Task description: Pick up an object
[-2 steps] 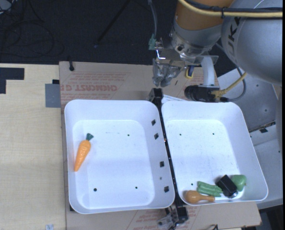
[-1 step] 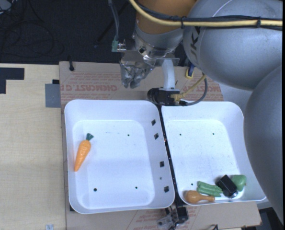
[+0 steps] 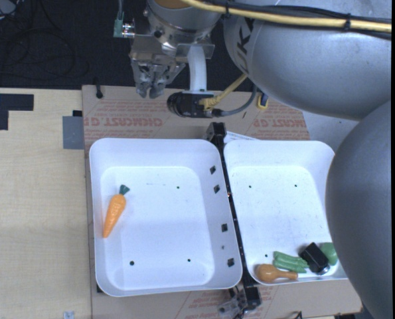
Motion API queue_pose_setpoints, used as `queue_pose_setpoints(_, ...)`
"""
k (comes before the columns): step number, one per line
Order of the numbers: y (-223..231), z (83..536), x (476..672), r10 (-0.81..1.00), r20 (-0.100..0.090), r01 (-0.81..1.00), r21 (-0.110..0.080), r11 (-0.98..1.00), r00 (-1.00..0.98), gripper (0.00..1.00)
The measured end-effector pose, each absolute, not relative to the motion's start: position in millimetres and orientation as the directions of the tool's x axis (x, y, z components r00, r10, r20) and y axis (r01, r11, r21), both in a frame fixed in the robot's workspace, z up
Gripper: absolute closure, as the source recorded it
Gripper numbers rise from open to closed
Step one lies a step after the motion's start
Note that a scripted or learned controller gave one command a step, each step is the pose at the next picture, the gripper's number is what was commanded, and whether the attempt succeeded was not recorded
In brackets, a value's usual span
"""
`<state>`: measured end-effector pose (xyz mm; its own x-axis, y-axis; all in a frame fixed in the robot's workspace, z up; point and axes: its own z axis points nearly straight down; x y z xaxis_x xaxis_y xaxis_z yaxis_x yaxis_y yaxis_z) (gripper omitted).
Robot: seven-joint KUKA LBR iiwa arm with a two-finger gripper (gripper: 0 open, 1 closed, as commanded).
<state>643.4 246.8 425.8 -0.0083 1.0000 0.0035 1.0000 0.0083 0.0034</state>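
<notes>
— So, what sits in the two bins?

— Taking the black divider (image 3: 224, 198) between them as the landmark: the left bin (image 3: 151, 281) holds one orange carrot (image 3: 113, 212) with a green top, lying well to the left of the divider, close to the bin's left wall. The right bin (image 3: 277, 153) has a small cluster at its lower corner, far from the divider's upper end: a green bean pod (image 3: 290, 262), a tan pear-shaped piece (image 3: 274, 273), a black block (image 3: 315, 258), and a green thing (image 3: 328, 252) partly behind the block.

— And the gripper?

— The gripper (image 3: 151, 88) hangs above and to the left of the divider's top end, beyond the bins' far rims, over the cardboard sheet (image 3: 124, 115). Nothing is between its fingers; whether they are apart or together I cannot tell.

— Any writing?

— Red print on the cardboard, upside down; it looks like "CHEMCAST GP", though I cannot read it for certain. More red letters show at the cardboard's near edge, too small to read.
</notes>
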Motion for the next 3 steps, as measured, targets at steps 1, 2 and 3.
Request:
queue_pose_setpoints(1,218,354,643.1,1.0,-0.004,1.0,-0.009,-0.001,0.001,1.0)
queue_pose_setpoints(2,189,426,597.7,1.0,0.001,1.0,0.002,-0.003,0.003,1.0)
queue_pose_setpoints(3,247,440,592.0,1.0,0.001,1.0,-0.001,0.006,-0.006,1.0)
